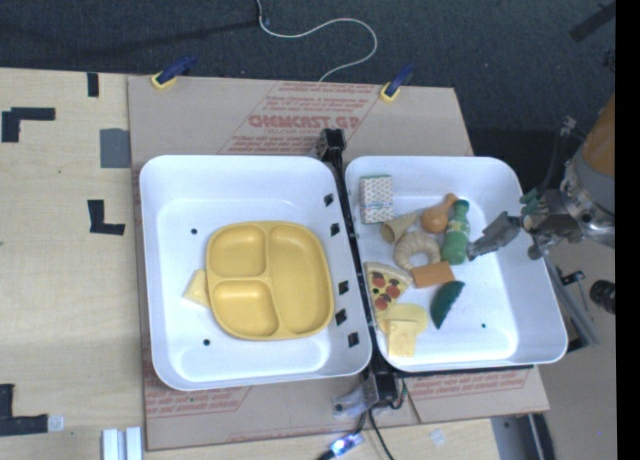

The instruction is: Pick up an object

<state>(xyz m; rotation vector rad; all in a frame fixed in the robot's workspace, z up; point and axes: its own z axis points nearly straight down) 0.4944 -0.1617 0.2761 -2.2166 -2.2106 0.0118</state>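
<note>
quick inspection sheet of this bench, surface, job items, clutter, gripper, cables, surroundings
surface: two white bins, left bin and right bin, side by side on a cardboard sheet.
job's things: right bin holds a small patterned box, green bottle, pizza slice, orange block, dark green piece, cheese wedge.
clutter: yellow divided plate in the left bin, over a pale yellow piece.
grippers: gripper over the right bin's right side, beside the green bottle, holding nothing visible.
cables: white cable on the dark floor behind.
surroundings: clamps on the cardboard's far corners.
</note>
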